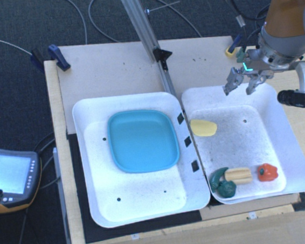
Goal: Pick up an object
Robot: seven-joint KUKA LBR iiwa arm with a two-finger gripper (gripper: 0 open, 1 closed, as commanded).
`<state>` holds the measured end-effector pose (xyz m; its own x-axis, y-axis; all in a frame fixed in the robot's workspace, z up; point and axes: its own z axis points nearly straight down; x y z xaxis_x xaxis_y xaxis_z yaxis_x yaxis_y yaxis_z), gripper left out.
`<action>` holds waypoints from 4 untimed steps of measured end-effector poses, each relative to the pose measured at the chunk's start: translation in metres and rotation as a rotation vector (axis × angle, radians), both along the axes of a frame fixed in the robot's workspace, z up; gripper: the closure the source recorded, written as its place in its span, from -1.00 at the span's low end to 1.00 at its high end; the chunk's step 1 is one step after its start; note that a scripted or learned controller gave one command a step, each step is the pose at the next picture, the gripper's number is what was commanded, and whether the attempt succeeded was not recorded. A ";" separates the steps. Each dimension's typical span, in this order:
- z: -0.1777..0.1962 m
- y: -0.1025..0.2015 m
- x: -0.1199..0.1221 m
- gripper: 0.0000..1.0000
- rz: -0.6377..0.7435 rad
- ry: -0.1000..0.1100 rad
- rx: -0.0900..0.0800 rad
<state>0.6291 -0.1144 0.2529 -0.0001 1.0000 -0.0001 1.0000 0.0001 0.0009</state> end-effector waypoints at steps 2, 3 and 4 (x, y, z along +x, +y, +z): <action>-0.045 0.002 -0.007 -1.00 0.000 0.004 0.000; -0.088 -0.003 -0.006 -1.00 0.000 0.004 0.000; -0.142 -0.012 -0.012 -1.00 -0.001 0.005 0.000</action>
<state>0.6171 -0.1260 0.1106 0.0004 1.0000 0.0004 1.0000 -0.0004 -0.0045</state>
